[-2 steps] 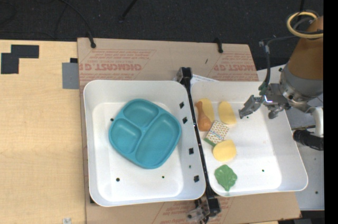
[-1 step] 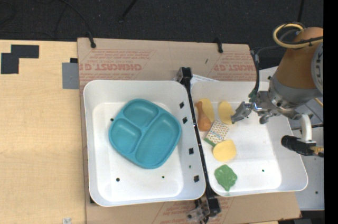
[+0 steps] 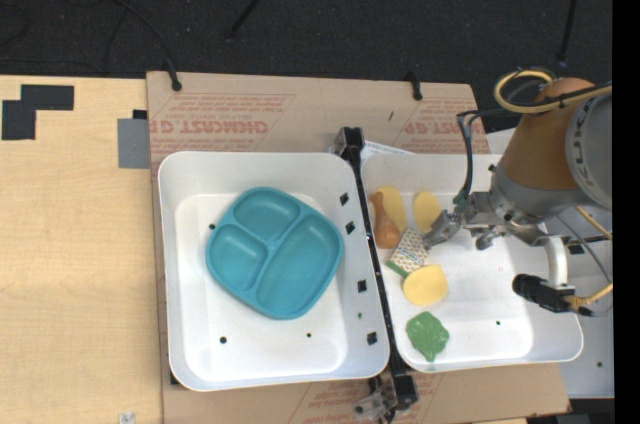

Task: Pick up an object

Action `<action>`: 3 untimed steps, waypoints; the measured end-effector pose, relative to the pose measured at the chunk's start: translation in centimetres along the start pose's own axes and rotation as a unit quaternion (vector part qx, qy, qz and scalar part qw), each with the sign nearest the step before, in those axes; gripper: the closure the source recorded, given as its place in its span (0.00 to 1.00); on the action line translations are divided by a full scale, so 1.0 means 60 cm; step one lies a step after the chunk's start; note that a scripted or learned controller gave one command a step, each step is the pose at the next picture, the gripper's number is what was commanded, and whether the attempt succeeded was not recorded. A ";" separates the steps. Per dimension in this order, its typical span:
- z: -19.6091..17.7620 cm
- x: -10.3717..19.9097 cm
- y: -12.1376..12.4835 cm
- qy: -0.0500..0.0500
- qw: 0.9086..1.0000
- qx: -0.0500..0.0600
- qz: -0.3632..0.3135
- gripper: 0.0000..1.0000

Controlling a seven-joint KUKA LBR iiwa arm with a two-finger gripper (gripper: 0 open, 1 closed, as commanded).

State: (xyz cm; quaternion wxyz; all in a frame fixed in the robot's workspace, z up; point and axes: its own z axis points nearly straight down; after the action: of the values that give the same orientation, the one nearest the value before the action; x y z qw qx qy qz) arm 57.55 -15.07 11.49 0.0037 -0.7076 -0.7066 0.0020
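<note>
Arm: enters from right; gripper (image 3: 440, 230) low in the right bin (image 3: 520, 337).
Jaws: state can't be made out at this slant.
Candidate objects: checkered piece (image 3: 408, 254) just beside the tip; yellow lump (image 3: 426, 285) below it; orange-brown piece (image 3: 385, 217) and pale yellow piece (image 3: 427, 209) above; green piece (image 3: 429, 335) nearer the front rim.
Left bin (image 3: 200, 352): holds teal divided plate (image 3: 275, 251).
Risk: objects crowded, so a closing grip may nudge neighbours or pinch two.
Hidden: fingertips blur into clutter; contact uncertain.

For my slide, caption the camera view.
Arm's tool over the right bin near a patterned block and yellow pieces; teal divided plate in the left bin.
</note>
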 end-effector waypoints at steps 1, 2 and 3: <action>-0.021 -0.002 0.001 -0.001 1.000 -0.001 0.001 1.00; -0.092 -0.003 -0.002 -0.001 1.000 -0.005 0.000 1.00; -0.163 -0.002 0.002 -0.001 1.000 -0.005 -0.002 1.00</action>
State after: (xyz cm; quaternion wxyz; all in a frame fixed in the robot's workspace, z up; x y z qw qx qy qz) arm 57.77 -15.18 21.28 -0.0009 -0.7065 -0.7077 -0.0006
